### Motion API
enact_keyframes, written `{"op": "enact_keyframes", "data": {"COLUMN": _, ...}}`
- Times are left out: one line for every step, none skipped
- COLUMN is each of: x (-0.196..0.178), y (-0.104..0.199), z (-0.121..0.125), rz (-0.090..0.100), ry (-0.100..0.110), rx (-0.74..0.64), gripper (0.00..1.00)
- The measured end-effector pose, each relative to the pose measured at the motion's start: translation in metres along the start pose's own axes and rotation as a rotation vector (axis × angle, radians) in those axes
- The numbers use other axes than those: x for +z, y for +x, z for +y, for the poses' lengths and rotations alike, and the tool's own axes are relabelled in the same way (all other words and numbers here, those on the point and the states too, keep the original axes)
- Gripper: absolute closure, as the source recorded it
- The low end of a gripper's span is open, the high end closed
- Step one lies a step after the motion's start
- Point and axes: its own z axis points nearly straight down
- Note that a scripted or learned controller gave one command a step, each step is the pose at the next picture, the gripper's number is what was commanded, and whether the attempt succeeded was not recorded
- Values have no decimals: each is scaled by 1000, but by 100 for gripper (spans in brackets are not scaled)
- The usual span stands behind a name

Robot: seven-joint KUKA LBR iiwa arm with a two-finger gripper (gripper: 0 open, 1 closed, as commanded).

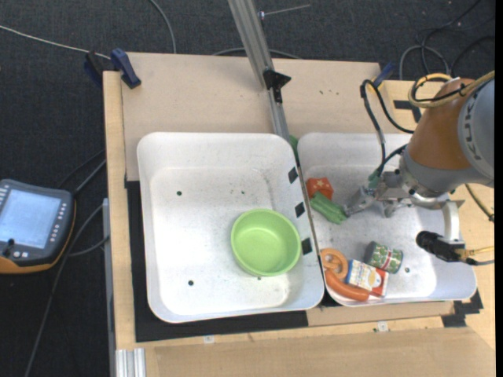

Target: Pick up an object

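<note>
The gripper (363, 203) sits low in the right bin (416, 285), its tip reaching toward nine o'clock at a green piece (328, 210) that lies near the bin's left wall. An orange block (319, 187) lies just beside that piece, at its twelve o'clock. Whether the fingers are open or closed I cannot tell: they are small, grey and blurred against the white floor, and nothing is plainly seen between them.

As I judge it, the step in hand is closing in on the green piece. To do it well, the tip should straddle the piece across its narrow side, settle near the bin floor before closing, and keep off the orange block and the wall so neither is dragged along. A straight lift afterwards would show whether the grip took.

The arm (452, 144) comes in from three o'clock, its orange band over the bin's right rim, the wrist bent down and leftward so the gripper points across the bin at a slant.

Other candidates lie at six o'clock in the same bin: a small can (384, 256), a carton (366, 276) and an orange ring (333, 262). A green bowl (266, 242) stands in the left bin (169, 210).
</note>
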Motion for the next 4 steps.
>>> {"op": "enact_keyframes", "data": {"x": -13, "y": 0, "z": 1, "rz": -1, "ry": -5, "rx": 0, "gripper": 100}}
{"op": "enact_keyframes", "data": {"x": -66, "y": -2, "z": -8, "rz": -1, "ry": -8, "rx": 0, "gripper": 100}}
{"op": "enact_keyframes", "data": {"x": -112, "y": -2, "z": -7, "rz": -2, "ry": -9, "rx": 0, "gripper": 100}}
{"op": "enact_keyframes", "data": {"x": -117, "y": 60, "z": 3, "rz": 0, "ry": -5, "rx": -5, "gripper": 100}}
